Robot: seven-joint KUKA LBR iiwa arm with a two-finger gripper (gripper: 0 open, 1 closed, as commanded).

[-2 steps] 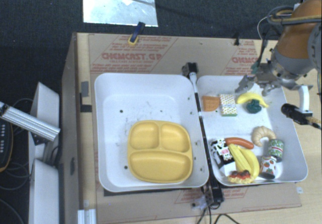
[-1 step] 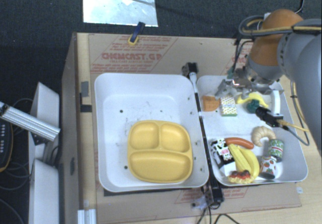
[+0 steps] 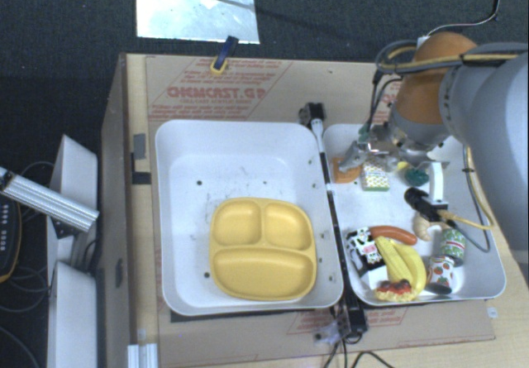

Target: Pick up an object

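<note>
The left bin [image 3: 178,193] held a yellow divided tray [image 3: 263,249], lying flat toward its front. The right bin [image 3: 488,275] was crowded: an orange piece [image 3: 348,166] at its back-left, a small pale block [image 3: 375,179] just beside it, then a cow toy [image 3: 360,248], red sausage [image 3: 393,234], bananas [image 3: 405,265] and two small cans [image 3: 446,259] toward the front. The gripper [image 3: 369,149] hung low over the back-left of the right bin, close above the orange piece and block; finger state couldn't be told, nothing visibly held.
</note>
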